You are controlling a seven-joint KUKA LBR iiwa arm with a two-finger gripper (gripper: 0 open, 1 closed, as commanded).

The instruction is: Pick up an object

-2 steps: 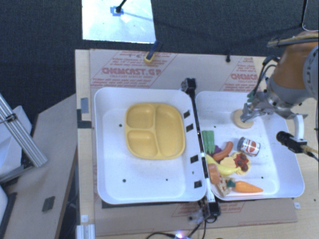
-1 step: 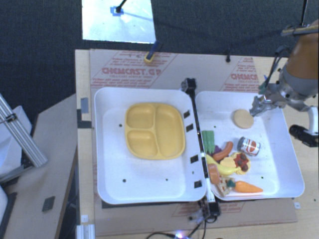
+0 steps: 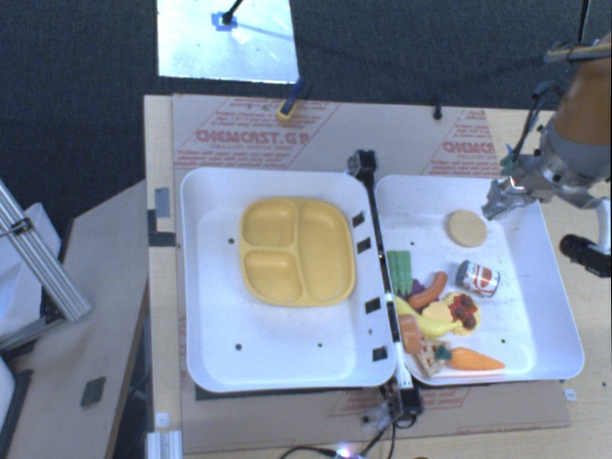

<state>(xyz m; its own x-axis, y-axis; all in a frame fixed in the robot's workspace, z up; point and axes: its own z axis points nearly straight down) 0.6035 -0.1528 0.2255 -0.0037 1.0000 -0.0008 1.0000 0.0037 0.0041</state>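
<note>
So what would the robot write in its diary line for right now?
end effector: above right bin's far edge | nearest: round tan cookie | yellow divided plate: left bin

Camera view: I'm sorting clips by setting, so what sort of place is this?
Probably a robotics lab test bench, not a kitchen. Two white bins sit side by side on cardboard, one holding a yellow divided plate, the other toy food, with the robot arm's gripper above.

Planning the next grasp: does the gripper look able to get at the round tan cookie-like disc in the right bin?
Probably yes. The round tan disc lies flat and apart from the other items, with bare floor of the right white bin around it, and the gripper hangs just beside it.
</note>
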